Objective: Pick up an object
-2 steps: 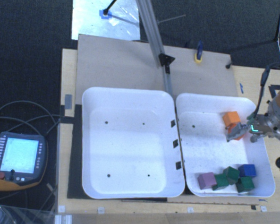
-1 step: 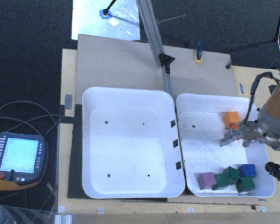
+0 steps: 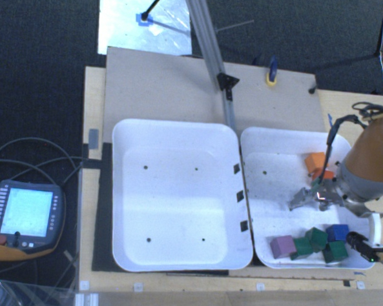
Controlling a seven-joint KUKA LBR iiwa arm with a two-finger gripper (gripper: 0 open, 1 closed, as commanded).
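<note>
Closest candidate is the orange block (image 3: 315, 162), up and a little to the right of the pincer (image 3: 305, 200) as the camera shows it, near the far wall of the right bin (image 3: 269, 147). It sits just beside the arm's (image 3: 372, 166) lower body, partly tucked behind a dark cable.

The pincer is low over the bin floor with grey fingers splayed toward the left; they look apart, nothing between them. I can't tell if the tips touch the floor.

Below and right of the pincer is a tight cluster: purple block (image 3: 281, 246), two green blocks (image 3: 309, 242), a blue block (image 3: 337, 232), another green piece (image 3: 335, 252) by the near wall. All touching or nearly so.

To the pincer's left, past the divider, is the left bin (image 3: 121, 138).

Risks as I judge them:
- Closing where it is now would likely grab air; bare floor lies under the fingers.
- Going for the cluster, a finger may land on a neighbouring block and shove the pile.
- The orange block is close to the wrist and cable; reaching it means a tight turn and a possible snag.
</note>
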